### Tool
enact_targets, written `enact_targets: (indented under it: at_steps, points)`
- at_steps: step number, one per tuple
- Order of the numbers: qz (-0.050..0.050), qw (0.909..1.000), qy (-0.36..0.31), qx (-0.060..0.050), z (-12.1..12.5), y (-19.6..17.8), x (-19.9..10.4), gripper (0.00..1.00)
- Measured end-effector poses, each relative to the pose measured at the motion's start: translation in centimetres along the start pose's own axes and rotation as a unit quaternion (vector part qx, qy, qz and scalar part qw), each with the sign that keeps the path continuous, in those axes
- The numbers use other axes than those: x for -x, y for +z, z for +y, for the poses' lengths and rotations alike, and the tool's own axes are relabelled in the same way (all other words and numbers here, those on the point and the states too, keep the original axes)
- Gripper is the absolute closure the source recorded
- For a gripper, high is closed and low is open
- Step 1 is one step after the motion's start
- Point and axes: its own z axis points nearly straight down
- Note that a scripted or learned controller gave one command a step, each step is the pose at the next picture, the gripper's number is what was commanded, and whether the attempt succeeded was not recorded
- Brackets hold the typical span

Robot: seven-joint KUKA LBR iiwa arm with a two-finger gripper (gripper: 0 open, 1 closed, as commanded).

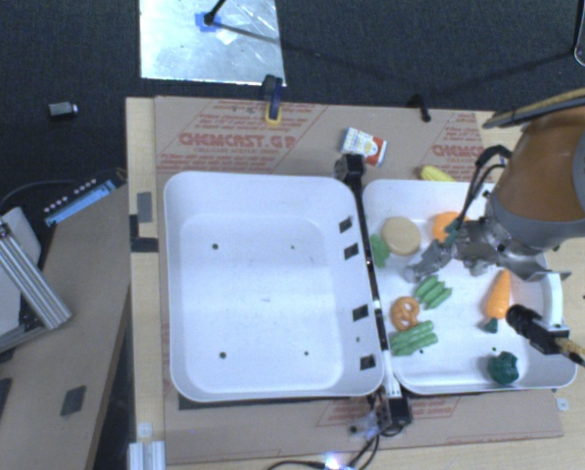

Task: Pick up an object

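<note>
Arm [552,179]: reaching in from the right edge, hovering over the right bin [439,378].
Left bin [189,204]: sitting centre frame.
Gripper [439,256]: hanging right of centre, above the toys; I cannot tell what it has hold of.
Nearest target: green beans [431,291] lying just below it; descending straight and centring on them looks wisest.
Crowding risk: pretzel [406,312] and carrot [498,297] lying close by.

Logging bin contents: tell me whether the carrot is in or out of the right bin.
In. The carrot lies on the right bin floor, just inside its right wall, below the arm's wrist.
</note>
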Motion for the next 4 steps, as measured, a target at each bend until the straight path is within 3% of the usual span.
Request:
enact_targets:
  at_steps: [1, 2, 3, 4]
  points:
    - [-0.001, 1.0000, 0.000, 0.001, 5.5, 9.4, 2.5, 0.00]
    - [0.000, 1.0000, 0.001, 0.001, 5.3, 8.1, 2.3, 1.00]
    - [0.001, 1.0000, 0.001, 0.002, 7.5, 9.8, 5.3, 1.00]
    - [0.006, 1.0000, -0.003, -0.004, 10.7, 9.9, 9.4, 1.00]
